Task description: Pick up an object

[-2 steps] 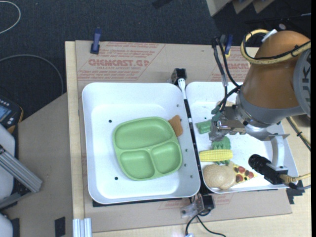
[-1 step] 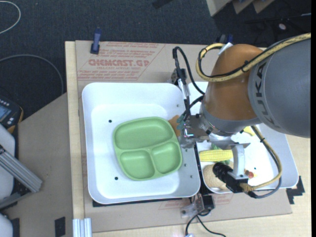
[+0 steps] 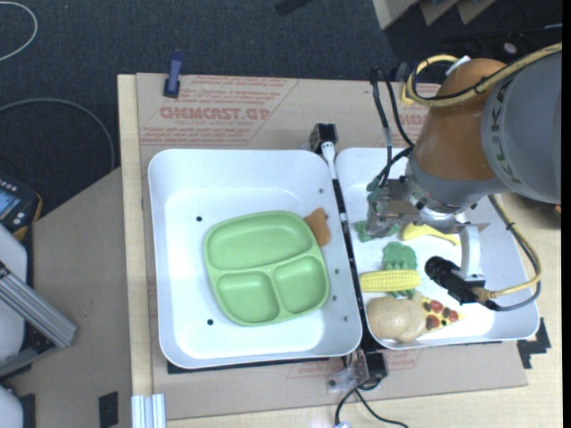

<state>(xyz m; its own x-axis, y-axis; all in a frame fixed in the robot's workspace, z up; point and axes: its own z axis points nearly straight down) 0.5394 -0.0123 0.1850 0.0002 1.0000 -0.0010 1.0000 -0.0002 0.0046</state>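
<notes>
My gripper (image 3: 379,224) is down inside the right bin (image 3: 508,324), near its left wall, with the grey and orange arm above it. Its fingertips sit just above a green broccoli piece (image 3: 399,257). A yellow banana-like piece (image 3: 430,234) lies under the wrist, partly hidden. Below the broccoli lies a yellow corn cob (image 3: 389,281), then a tan bread roll (image 3: 395,319) and a pizza slice (image 3: 439,310). Nothing shows between the fingers.
The left bin (image 3: 178,194) holds a green divided tray (image 3: 266,266) and a small orange-brown piece (image 3: 318,226) at the tray's upper right. A black divider rail (image 3: 342,230) runs between the bins. A blue clip (image 3: 173,74) lies on the cardboard behind.
</notes>
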